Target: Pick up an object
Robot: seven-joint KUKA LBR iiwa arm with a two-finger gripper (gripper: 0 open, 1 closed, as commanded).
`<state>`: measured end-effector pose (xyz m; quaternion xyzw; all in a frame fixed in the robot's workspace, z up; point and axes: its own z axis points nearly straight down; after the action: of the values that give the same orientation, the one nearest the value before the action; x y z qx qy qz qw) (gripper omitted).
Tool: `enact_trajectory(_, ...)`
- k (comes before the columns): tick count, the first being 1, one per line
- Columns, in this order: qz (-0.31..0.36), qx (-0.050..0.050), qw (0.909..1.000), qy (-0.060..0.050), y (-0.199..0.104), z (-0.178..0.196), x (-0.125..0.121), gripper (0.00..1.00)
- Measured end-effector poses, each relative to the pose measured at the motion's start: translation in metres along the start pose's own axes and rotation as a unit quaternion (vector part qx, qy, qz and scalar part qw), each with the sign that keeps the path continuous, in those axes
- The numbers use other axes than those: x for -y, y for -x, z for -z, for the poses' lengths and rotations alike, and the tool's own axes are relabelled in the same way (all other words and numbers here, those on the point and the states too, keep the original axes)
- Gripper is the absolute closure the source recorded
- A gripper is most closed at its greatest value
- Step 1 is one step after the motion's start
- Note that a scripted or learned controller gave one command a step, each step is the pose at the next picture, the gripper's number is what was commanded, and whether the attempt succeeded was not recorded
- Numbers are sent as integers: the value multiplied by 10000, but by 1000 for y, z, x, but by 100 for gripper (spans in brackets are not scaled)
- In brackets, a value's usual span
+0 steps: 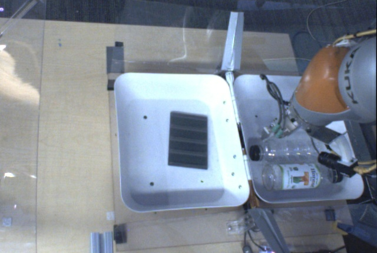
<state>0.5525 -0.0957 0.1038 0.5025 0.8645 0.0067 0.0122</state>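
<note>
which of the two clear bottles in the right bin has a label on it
The bottle nearer the bin's front edge carries a white label with orange print. The other bottle, just behind it, is bare clear plastic with a black cap.

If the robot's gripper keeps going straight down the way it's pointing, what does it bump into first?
Probably the clear plastic bottle lying on its side in the right bin. The gripper points down just above it, though depth is hard to judge from this view. A labelled bottle lies beside it, nearer the front.
</note>
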Motion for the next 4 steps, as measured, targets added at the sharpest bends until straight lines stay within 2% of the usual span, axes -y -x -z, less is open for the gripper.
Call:
enact_trajectory(1,445,-48,9990,-81,22,-10,23,100)
enact_trajectory(2,445,-42,9990,-70,22,-10,22,0)
enact_trajectory(3,-265,-41,9996,-93,79,19,46,0)
enact_trajectory(4,644,-19,9979,-47,71,-12,64,0)
